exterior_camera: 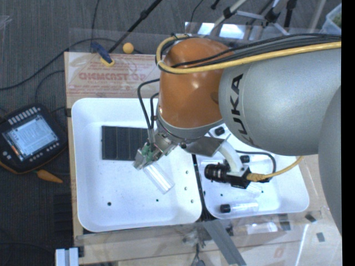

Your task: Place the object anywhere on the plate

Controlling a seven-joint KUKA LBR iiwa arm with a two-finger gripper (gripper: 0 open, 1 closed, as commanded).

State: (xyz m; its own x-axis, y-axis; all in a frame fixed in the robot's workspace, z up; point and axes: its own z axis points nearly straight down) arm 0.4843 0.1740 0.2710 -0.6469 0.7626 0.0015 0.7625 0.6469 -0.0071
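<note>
Though poised low over the left bin [89,204], gripper [145,157] too hidden to judge its grip. Clear tube-like object [158,179] just near-right of it, long axis slanting near-right. Dark plate [119,143] immediately left.

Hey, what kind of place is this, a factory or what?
Probably a robotics lab or test cell, not a factory line: a big KUKA arm over two white bins on a bench, a teach pendant lying on the carpet, and loose cables and stands around.
</note>
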